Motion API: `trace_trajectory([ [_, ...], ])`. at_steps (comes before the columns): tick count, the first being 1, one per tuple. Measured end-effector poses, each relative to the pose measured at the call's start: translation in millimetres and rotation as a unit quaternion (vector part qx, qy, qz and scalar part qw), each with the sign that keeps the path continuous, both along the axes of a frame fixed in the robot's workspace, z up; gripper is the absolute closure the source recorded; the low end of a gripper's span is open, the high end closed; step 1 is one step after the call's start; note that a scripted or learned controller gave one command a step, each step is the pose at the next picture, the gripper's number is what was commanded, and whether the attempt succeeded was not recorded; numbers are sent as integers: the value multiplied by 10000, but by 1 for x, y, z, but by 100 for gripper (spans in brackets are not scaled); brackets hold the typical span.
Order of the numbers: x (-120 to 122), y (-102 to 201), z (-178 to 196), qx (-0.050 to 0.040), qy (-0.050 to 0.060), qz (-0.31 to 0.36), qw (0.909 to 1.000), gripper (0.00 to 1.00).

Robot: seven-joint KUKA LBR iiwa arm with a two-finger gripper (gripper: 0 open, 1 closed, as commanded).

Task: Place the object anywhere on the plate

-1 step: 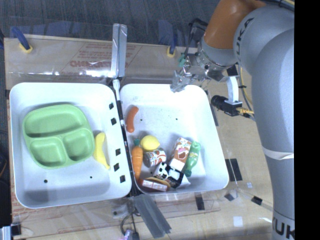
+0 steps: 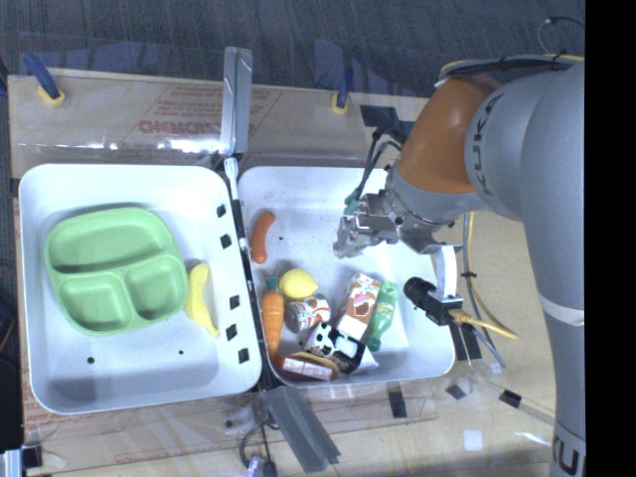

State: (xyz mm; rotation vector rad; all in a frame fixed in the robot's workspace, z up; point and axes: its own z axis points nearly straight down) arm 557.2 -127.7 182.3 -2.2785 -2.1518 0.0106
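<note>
The grey arm (image 2: 527, 167), with its orange band above the wrist, reaches in from the right and holds its gripper (image 2: 353, 237) over the upper middle of the right bin (image 2: 298, 182), above bare white floor. From this slanted view it cannot be told how the tool is set, and nothing is seen caught in it. Below and to the left of the gripper lies a cluster of toy food along the near half of that bin: a sausage (image 2: 261, 237) near the left wall, a carrot (image 2: 273, 322) lower down beside that wall, a lemon (image 2: 298, 285) just right of the carrot's top, a small printed can (image 2: 310, 315) under the lemon, a carton (image 2: 360, 301) and a green bottle (image 2: 382, 316) side by side, and a black-and-white item (image 2: 323, 341) near the front wall, too small to name. In the left bin (image 2: 60, 386) the green divided plate (image 2: 114, 268) sits toward the left, and a banana (image 2: 202, 297) lies just beside its right edge, on the bin floor rather than on the plate.
</note>
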Motion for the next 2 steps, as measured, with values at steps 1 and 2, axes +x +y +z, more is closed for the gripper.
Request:
trace_trajectory([
  [1,15,-41,185,-21,-19,-2407,9706,100],
  [2,-50,-17,131,-31,15,-3450,9386,100],
])
